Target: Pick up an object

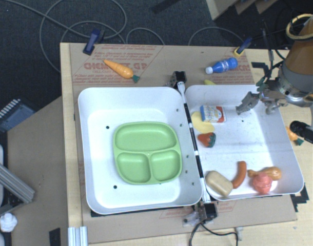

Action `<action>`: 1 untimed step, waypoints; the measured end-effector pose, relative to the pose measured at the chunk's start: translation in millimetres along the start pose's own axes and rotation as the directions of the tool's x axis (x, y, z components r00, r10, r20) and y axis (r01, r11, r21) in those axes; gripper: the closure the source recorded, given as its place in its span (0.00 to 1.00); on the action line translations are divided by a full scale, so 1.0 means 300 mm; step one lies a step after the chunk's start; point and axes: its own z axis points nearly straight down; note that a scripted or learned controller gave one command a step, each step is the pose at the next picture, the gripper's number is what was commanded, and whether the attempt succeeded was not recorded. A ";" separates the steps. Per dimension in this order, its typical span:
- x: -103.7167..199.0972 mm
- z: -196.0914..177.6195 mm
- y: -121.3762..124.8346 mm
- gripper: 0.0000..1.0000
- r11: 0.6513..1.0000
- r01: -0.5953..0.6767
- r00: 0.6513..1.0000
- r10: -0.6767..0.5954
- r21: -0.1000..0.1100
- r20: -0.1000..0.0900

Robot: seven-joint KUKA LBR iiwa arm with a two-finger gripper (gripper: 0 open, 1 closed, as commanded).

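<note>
**Bins loaded, gripper over the right bin**

Left bin [95, 117]: I see a green divided tray [146, 152]. Right bin [279, 152]: bread roll [218, 183], carton [213, 114], pink toy [263, 181], sausage [240, 173], strawberry [207, 139]. The gripper [259, 102], at upper right, holds nothing I can see; its opening I cannot tell.

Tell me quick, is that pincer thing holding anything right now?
Pincer: above the right bin's far edge; open or shut cannot be told, nothing seen in it.
</note>
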 end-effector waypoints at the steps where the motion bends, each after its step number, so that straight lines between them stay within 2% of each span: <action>1: -0.060 0.310 -0.338 0.00 1.000 -0.003 1.000 0.003 0.005 -0.001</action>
